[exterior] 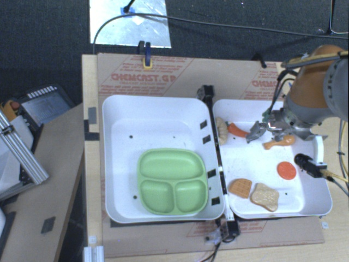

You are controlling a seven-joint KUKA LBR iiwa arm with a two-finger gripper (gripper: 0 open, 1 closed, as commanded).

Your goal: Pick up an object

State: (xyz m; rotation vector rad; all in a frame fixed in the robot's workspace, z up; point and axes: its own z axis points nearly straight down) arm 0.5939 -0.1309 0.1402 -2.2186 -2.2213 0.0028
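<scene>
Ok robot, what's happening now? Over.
End effector low over right bin, holding nothing. Carrot right beside it. Drumstick, tomato slice close by.

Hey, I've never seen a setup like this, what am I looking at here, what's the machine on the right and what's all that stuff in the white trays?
This is one picture from a camera fixed above a bench, looking down at a slant. The grey arm with an orange band reaching in from the right is a robot arm; its metal two-finger gripper hovers over the right white bin. Its job is to pick something up, and nothing sits between its fingers.

The left white bin holds a green plastic tray with three compartments. The right bin holds toy food: an orange carrot piece, a tan drumstick shape, a red-orange disc, a round tan cracker, a toast slice and a pale piece by the divider.
</scene>
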